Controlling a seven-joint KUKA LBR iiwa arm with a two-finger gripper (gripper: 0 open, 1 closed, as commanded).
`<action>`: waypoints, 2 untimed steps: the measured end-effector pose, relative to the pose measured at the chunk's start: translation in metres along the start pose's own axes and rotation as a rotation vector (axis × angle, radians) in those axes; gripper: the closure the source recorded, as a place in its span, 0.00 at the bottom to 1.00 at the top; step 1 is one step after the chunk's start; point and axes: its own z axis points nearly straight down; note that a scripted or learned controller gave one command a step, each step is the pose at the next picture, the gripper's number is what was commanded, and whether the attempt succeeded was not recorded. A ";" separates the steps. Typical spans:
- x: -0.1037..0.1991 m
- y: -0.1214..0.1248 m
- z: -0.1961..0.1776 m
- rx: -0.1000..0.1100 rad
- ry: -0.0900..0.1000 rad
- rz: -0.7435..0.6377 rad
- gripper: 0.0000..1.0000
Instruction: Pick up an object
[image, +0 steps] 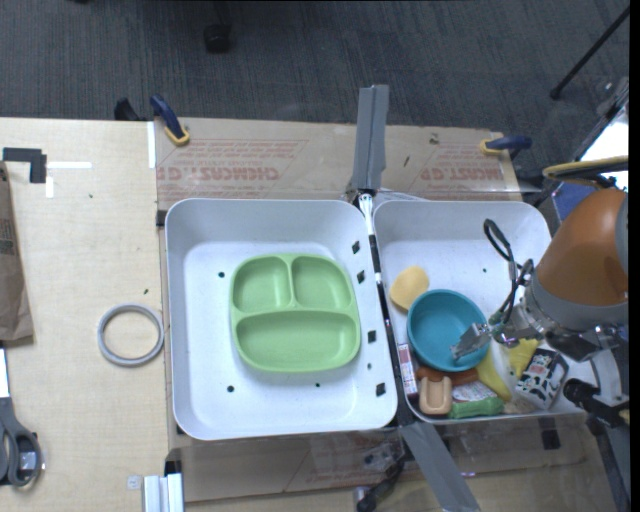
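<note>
the claw (470, 345) sits low at the blue bowl's (440, 328) right rim in the right bin (450, 225); whether it is apart or together, i cannot tell. risk: metal tips could slide off the curved rim, nudging the bowl.

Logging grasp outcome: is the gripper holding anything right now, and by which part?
Cannot be told. The gripper sits at the right rim of the blue bowl in the right bin, but a grip on it isn't clear.
</note>
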 end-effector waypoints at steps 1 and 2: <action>0.024 0.081 0.005 -0.003 -0.003 -0.303 0.00; 0.017 0.081 -0.007 -0.008 -0.014 -0.295 1.00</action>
